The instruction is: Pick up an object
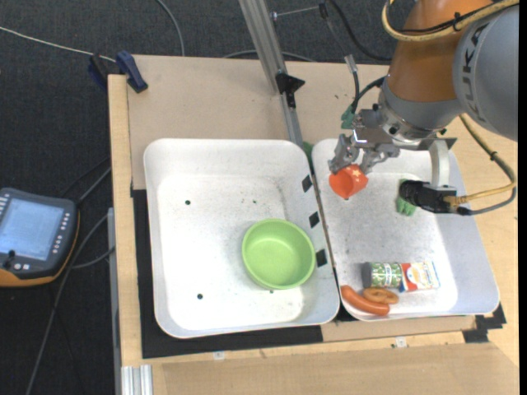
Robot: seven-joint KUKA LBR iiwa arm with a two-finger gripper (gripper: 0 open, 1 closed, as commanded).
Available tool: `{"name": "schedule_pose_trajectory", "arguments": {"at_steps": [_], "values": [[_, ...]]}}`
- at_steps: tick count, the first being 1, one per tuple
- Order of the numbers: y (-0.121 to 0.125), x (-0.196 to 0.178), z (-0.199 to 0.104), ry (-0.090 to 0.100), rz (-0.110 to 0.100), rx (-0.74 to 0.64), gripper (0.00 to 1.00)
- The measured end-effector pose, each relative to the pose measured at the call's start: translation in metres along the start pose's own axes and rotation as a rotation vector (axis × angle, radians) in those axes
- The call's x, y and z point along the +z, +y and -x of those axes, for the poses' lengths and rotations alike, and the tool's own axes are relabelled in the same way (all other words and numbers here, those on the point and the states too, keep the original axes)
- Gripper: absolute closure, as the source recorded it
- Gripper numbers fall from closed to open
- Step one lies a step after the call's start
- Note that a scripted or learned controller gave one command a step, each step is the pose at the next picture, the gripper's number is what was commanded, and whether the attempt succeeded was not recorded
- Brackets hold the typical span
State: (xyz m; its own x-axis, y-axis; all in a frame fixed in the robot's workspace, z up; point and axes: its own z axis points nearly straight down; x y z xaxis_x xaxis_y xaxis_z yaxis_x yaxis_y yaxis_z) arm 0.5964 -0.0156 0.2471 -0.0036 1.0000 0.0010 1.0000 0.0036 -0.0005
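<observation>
The hand [356, 156] hangs over the far left part of the right bin [461, 245], its two fingers closed narrowly around the top of a red-orange object [348, 183]. The object sits between the fingertips and appears clear of the bin floor, though the slanted view leaves that uncertain. It is a rounded, slightly tapered lump, with its wider top in the grip and its narrower end pointing down and a little toward the near edge; its long axis runs roughly upright. What kind of thing it is cannot be told.

In the right bin, a small green piece [405, 207] lies beside a black part of the arm's fitting, just right of the held object. Near the front rim lies a small carton [401, 276] with a green, white and red label, on its side with its long axis running left to right. Just in front of it, touching the front rim, lies an orange-red sausage-shaped thing [365, 300], also lying left to right.

The left bin [177, 171] holds a light green bowl [278, 254], upright, near its front right corner. Both bins rest side by side on the light brown surface [206, 97].
</observation>
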Motion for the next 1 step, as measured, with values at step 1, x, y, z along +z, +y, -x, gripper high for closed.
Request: {"name": "schedule_pose_trajectory", "arguments": {"at_steps": [1], "values": [[-0.0159, 0.0021, -0.0496, 0.0, 0.0, 0.0, 1.0]]}}
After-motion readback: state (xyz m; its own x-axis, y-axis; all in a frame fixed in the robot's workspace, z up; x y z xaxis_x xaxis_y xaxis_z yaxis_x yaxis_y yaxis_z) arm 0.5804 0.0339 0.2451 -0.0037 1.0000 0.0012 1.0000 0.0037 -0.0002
